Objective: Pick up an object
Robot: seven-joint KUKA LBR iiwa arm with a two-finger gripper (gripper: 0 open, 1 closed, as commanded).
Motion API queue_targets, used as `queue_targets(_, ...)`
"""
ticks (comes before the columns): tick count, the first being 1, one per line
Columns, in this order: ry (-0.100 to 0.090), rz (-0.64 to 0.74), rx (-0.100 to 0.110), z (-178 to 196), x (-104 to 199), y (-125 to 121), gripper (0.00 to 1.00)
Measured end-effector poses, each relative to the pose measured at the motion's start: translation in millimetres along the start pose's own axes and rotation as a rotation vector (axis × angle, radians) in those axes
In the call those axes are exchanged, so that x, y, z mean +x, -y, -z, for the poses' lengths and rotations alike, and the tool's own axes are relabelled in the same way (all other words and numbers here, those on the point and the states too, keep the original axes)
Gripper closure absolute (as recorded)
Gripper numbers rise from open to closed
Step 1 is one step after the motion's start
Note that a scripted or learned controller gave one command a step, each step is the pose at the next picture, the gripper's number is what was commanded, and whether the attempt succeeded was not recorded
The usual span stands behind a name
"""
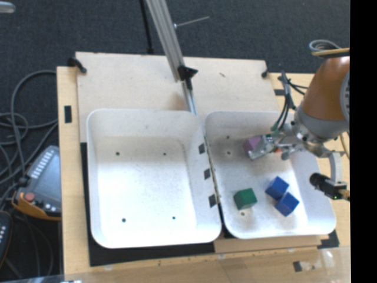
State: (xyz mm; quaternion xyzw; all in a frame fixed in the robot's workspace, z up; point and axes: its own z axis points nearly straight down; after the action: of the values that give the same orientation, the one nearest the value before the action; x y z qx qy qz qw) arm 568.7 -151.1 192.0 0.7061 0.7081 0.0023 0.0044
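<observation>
Purple block [254, 142] sits in the right bin [312, 223], touching the gripper [257, 151]; whether that gripper is clamped or released I cannot tell. It looks light, rigid and small, so squeezing its flat opposite faces should work.

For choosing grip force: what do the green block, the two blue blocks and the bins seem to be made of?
Green block and both blue blocks: probably foam or matte plastic, given flat colour without glints; which one is unclear. Bins: likely moulded white plastic, with rounded rims and a slight sheen.
</observation>
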Motion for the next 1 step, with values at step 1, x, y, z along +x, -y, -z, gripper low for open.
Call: queue_targets(1,-0.001,-0.001,0.003,-68.3,12.4,29.2,0.0)
